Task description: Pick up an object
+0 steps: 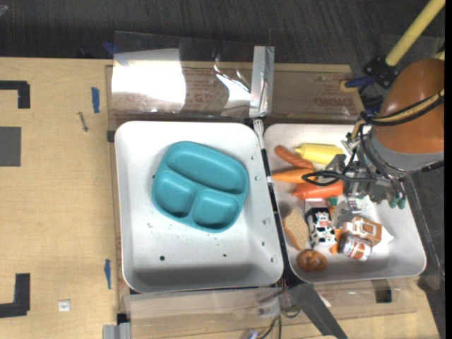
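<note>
The right bin (pixel 413 249) holds a heap of toy food. A yellow piece (pixel 318 151) lies at the back, with an orange sausage (pixel 291 157) and two carrots (pixel 311 176) in front of it. Nearer the front are a bread slice (pixel 294 228), a black-and-white carton (pixel 323 226), an orange-and-white carton (pixel 359 236) and a brown round piece (pixel 311 260). My gripper (pixel 351 189) hangs low over the middle of this bin, just right of the carrots and above the cartons. The arm's orange band (pixel 417 104) sits above it at the right.
The left bin (pixel 134 239) carries a teal divided plate (pixel 200 184) in its upper middle. A clear plastic sheet (pixel 212 83) lies behind both bins. A yellow rod (pixel 417 23) slants in at the top right. Brown bench surface stretches to the left.
</note>
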`<state>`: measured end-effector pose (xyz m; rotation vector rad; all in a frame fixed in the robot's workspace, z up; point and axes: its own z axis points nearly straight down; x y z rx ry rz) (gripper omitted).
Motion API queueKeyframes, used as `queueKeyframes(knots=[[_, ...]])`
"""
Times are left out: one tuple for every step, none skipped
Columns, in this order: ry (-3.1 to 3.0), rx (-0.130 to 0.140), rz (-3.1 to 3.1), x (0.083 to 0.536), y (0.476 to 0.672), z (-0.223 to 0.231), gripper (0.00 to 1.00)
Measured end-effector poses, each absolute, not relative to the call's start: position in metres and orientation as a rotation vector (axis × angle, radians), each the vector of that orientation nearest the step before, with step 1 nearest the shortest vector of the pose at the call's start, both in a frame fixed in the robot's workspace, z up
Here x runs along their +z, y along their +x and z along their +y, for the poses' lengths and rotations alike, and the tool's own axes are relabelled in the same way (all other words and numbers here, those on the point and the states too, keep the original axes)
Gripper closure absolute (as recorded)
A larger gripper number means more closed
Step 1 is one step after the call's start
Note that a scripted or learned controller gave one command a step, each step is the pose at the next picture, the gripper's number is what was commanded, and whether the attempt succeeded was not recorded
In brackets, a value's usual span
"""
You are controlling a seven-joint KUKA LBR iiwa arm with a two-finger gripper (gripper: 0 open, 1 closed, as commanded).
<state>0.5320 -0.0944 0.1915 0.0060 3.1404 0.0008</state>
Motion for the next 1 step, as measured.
queueKeyframes(knots=[[0.169,-0.002,3.106,0.1184,0.5181,-0.0968,0.00]])
